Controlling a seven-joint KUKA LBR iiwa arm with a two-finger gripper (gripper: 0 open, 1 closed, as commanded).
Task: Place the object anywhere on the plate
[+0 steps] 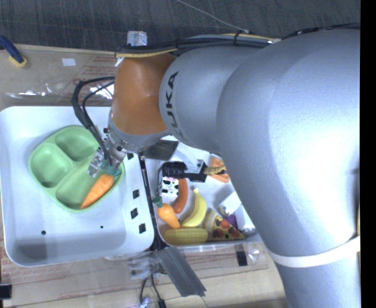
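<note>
We find the carrot (99, 189) lying on the green plate (56, 165) in the bin (21, 223) nearer the worktop's left edge, placement apparently done, with the end effector (104, 161) just above it, grip state indeterminable.

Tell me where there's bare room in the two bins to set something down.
Left bin: bare floor along its near and left sides, around the green plate. The plate's two far compartments are bare; the carrot lies in the near one, under the gripper. Right bin: crowded with toy food.
</note>
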